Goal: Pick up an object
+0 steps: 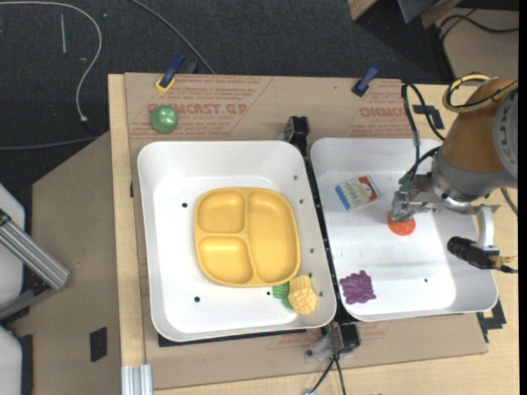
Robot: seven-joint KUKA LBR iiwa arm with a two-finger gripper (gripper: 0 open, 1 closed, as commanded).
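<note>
In the right bin [428, 290] lie a small red-orange round object [403, 226], a white, blue and orange packet [356, 192] and a purple grape bunch [357, 286]. My gripper [403, 212] reaches in from the right and stands directly over the red-orange object, its tip touching or just above the object's top. The arm's orange band [476, 134] rises above the wrist.
The left bin [165, 245] holds a yellow divided plate [247, 237], with a yellow corn piece [303, 295] and a green piece [282, 291] at its lower right. A green ball [165, 119] rests on the cardboard behind the bins. Blue clamps [170, 74] hold the cardboard.
</note>
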